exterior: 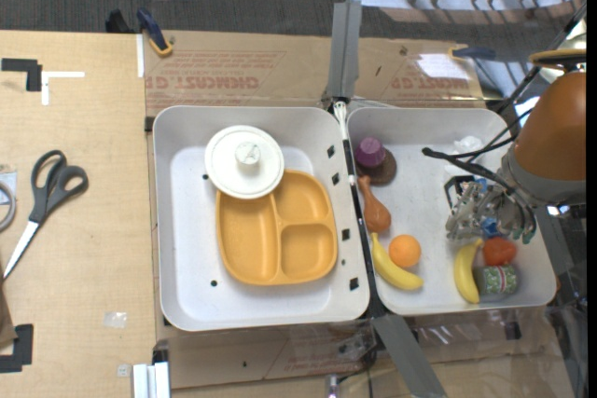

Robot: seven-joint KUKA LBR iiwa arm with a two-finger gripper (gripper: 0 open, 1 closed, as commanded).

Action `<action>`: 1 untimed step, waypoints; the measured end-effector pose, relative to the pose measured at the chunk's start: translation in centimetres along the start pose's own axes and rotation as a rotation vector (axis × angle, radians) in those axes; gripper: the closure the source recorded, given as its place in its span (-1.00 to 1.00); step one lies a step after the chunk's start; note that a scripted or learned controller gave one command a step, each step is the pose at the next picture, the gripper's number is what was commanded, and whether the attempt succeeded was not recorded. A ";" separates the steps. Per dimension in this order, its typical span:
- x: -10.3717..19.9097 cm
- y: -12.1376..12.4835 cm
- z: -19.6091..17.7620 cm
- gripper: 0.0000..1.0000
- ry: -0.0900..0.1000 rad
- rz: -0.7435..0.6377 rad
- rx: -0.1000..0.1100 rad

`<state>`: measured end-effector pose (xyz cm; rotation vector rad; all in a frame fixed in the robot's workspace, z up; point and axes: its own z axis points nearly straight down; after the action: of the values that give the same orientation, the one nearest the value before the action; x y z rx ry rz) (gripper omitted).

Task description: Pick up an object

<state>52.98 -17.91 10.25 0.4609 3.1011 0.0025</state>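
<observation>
Orange-banded and grey, the arm reaches in from the right and stands highest over the bench, its gripper hanging low inside the right bin, toward that bin's right side. Whether the gripper is released or clenched I cannot tell: the tip is a tangle of metal and cables. Below it all lies the pale wooden bench, with a sheet of printed cardboard under the far edges of the bins. The left bin holds a yellow compartment tray with a round white lid overlapping the tray's far left corner. The right bin holds the loose objects for picking. A pair of black-handled scissors lies on the bench well to the left of the bins. One banana lies near the right bin's near left side, touching an orange ball; beyond them sits a brown-orange drumstick-shaped piece along the left wall. A second banana lies just below the gripper, beside a green-and-red patterned object and a red round piece just beyond that. At the far left of this bin a small purple item rests on a brown disc. A blue and yellow clamp lies at the cardboard's far left corner.
</observation>
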 end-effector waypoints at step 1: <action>0.5 4.3 1.1 1.00 0.005 0.224 0.002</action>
<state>53.81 -13.62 9.19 0.8058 3.0355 0.0009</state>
